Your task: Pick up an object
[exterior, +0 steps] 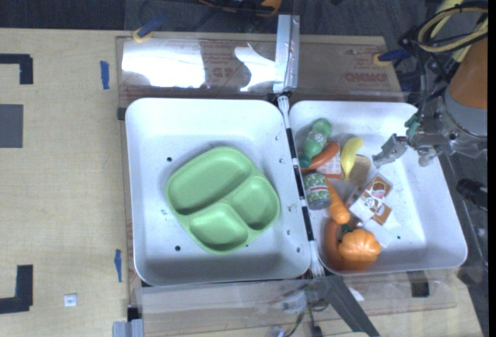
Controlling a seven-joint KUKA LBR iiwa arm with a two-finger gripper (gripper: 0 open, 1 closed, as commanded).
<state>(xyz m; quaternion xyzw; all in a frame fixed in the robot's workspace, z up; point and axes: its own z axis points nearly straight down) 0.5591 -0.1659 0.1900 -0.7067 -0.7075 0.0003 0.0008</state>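
Right now, toy food clusters at the right bin's (pixel 434 246) left side: an orange pumpkin (pixel 358 245), carrot (pixel 339 211), yellow banana (pixel 352 153), green can (pixel 315 190); the left bin (pixel 155 126) holds a green divided plate (pixel 222 197); the gripper (pixel 394 149) hovers above, grip unclear.

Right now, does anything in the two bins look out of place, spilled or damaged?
Nothing looks spilled or broken. The green tray lies askew in the left bin. In the right bin the toy food is crowded against the left wall: pumpkin, carrot, banana. The gripper hangs above that bin.
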